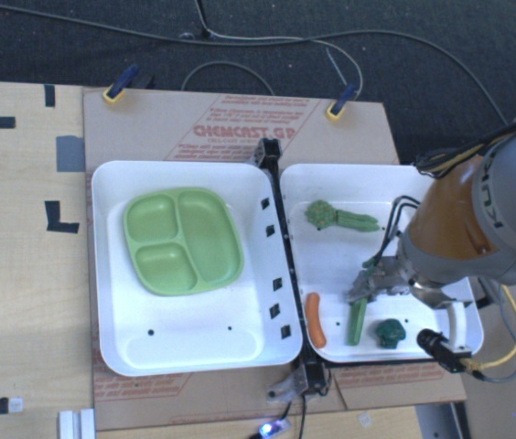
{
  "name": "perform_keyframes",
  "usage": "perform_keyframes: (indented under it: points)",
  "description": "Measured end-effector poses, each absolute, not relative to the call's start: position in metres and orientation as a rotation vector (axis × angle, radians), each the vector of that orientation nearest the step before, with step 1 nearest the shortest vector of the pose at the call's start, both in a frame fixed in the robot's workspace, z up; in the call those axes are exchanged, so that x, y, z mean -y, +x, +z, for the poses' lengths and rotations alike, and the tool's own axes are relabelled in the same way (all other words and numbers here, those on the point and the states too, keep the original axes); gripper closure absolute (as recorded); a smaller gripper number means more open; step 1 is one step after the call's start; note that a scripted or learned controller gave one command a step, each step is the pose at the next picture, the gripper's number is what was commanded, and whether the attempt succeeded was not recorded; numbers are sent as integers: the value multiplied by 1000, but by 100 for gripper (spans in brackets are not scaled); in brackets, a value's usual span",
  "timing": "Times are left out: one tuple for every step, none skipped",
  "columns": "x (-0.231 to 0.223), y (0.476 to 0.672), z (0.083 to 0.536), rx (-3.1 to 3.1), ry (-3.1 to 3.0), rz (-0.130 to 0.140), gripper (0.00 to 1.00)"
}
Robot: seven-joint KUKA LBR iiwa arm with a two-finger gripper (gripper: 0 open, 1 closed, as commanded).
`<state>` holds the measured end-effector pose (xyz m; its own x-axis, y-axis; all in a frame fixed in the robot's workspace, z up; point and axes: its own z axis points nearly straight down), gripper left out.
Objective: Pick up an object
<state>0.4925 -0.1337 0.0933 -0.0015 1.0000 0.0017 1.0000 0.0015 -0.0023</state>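
Just below pincer [370, 284] — green stick [357, 322], touching, right bin [331, 181].

2 white bins: left bin [112, 273], right bin [331, 186]. 1 green divided plate [183, 240], 3 compartments, far left of the gripper [368, 284]. 1 broccoli piece [338, 217] just above the gripper. 1 green stick [357, 322] right below it. 1 orange sausage [314, 319] below-left. 1 dark green round piece [390, 333] below-right. 2 clamps at the board's top: clamp [122, 83], clamp [342, 101].
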Motion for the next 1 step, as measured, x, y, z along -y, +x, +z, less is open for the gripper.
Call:
perform_keyframes:
  points:
    - [142, 487, 143, 2220, -2220, 1, 100]
